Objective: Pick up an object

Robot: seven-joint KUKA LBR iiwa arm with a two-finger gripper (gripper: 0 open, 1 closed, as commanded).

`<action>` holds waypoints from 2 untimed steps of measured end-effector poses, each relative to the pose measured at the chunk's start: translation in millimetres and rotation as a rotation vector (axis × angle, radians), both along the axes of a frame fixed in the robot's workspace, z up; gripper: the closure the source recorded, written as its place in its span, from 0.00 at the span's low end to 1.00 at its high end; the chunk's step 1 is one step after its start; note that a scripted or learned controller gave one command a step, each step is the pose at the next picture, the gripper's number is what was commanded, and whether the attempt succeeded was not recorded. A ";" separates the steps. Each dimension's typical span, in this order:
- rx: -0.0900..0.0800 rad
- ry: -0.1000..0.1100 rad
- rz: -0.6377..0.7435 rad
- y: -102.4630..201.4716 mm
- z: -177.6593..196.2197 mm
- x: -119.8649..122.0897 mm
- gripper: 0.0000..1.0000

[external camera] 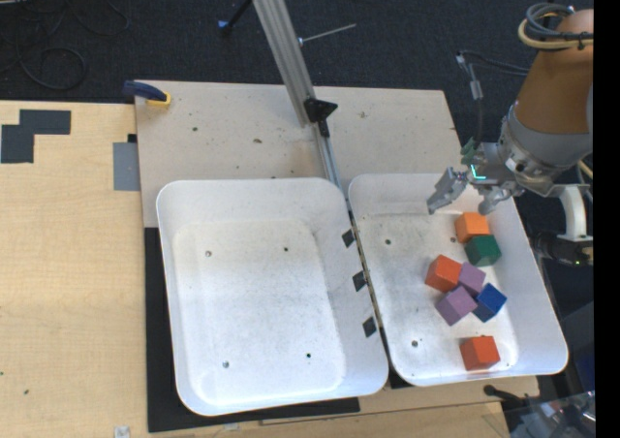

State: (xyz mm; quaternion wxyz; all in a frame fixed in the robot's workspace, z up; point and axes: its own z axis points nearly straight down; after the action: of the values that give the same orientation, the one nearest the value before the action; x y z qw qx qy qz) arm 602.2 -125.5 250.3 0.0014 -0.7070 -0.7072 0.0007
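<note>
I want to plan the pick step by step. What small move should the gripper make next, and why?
Probably lower straight down toward the orange block. The gripper hovers above the right bin with open fingers holding nothing, and that block lies just below it, at the top of the cluster, next to the green block.

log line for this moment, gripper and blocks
gripper: open, nothing held | above right bin back edge | blocks: clustered in right bin | nearest: orange block
</note>
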 end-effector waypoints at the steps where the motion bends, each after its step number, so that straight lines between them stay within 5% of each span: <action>1: 0.001 0.006 0.000 8.1 -49.9 1.5 0.00; 2: 0.000 0.005 0.001 7.8 -96.3 7.1 0.00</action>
State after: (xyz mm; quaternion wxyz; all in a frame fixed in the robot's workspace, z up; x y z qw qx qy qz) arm 609.3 -117.7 154.0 0.0031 -0.7067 -0.7075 0.0024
